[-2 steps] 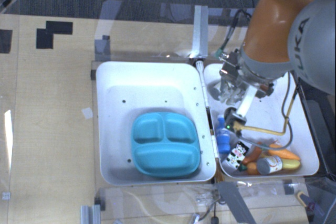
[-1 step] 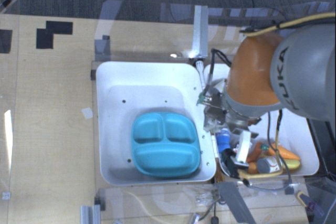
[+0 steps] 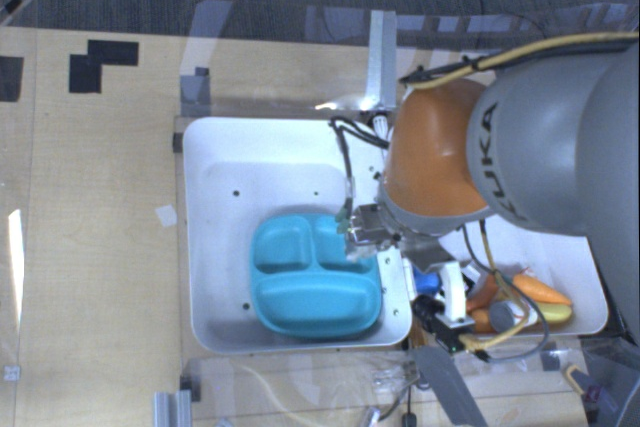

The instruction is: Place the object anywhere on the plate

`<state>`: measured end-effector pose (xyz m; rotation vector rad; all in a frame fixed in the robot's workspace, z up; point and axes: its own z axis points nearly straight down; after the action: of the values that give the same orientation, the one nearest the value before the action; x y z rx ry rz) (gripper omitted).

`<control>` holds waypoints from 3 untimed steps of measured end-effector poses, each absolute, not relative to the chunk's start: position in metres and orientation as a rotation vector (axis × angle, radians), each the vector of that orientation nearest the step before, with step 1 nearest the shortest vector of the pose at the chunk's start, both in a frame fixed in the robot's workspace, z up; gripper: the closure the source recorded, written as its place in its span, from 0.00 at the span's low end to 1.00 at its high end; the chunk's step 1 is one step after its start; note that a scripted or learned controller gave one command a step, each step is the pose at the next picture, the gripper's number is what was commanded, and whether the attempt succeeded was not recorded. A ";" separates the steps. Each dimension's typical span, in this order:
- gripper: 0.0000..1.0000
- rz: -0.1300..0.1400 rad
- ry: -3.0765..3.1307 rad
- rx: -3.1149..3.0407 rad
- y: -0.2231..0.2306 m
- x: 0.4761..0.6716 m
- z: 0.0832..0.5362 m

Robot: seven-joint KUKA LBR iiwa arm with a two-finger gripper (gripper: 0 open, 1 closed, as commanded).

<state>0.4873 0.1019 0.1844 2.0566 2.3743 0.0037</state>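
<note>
Beside the blue plate (image 3: 315, 277) in the left bin (image 3: 215, 215), the hand (image 3: 362, 230) (grip impossible to tell).

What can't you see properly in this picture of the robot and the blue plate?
- Gripper: in the camera view, hidden under the grey arm's orange band.
- Right white bin: mostly covered by the arm; the orange and yellow objects are too small to name.
- Blue three-compartment plastic plate: the arm's hardware overlaps its right edge.
</note>
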 end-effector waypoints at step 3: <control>1.00 0.012 2.438 1.973 0.128 0.491 0.254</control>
<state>0.4911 0.1280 0.2541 1.9733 2.4380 0.0122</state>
